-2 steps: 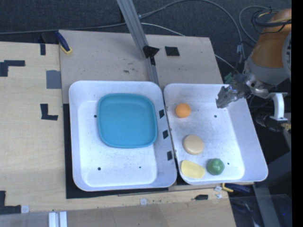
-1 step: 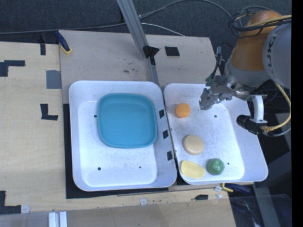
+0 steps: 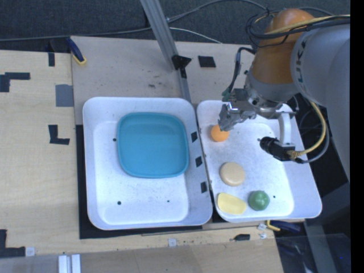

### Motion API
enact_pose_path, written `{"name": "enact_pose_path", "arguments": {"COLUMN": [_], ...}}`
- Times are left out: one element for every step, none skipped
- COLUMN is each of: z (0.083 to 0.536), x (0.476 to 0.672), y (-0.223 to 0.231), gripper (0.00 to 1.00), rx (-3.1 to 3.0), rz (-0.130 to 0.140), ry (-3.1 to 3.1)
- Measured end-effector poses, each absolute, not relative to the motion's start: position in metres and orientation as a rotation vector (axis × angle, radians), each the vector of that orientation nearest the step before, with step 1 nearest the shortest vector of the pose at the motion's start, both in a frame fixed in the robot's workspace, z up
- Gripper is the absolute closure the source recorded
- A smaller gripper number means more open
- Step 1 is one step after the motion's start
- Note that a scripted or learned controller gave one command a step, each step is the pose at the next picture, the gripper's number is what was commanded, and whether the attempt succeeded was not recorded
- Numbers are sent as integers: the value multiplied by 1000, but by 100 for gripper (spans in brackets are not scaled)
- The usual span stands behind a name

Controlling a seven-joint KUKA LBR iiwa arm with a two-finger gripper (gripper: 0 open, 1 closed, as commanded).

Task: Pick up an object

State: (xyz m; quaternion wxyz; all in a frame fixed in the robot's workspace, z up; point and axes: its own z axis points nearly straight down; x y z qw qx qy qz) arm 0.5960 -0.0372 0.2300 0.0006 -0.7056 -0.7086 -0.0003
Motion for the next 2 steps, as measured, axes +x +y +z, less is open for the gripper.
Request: {"name": "enact_pose_path", "arguments": {"z": [227,233], "x": [603,606], "y": [24,83], "gripper": [100,100], "rx": [-2216,-2216], "rz": [0,-1], "ry": [-2225,-2226]}}
